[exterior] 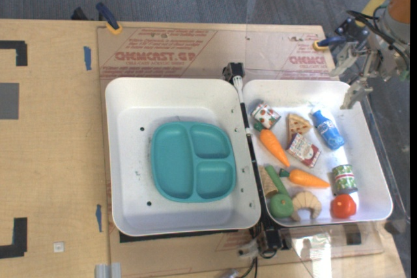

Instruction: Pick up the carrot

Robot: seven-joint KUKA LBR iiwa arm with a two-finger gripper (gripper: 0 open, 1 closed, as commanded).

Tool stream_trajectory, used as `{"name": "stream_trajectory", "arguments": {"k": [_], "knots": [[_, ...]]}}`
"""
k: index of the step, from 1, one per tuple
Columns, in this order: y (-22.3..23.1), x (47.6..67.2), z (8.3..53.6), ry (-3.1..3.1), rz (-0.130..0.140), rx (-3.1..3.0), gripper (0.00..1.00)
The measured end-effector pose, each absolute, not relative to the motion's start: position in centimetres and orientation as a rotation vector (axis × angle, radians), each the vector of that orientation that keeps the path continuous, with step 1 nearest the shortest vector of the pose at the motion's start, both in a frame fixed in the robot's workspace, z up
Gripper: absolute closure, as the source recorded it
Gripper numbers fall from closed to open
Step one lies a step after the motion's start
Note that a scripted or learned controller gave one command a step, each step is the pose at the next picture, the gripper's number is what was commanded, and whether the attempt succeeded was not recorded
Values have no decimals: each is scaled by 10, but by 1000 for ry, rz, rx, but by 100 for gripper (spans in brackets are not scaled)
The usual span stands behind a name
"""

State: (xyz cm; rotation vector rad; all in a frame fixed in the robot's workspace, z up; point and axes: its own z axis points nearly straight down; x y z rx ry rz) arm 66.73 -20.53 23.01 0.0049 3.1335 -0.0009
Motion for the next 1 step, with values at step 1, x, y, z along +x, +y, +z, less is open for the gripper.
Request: {"name": "stream_trajectory", "arguments": {"k": [1], "knots": [[-170, 609, 173, 3140, 3, 0, 0]]}}
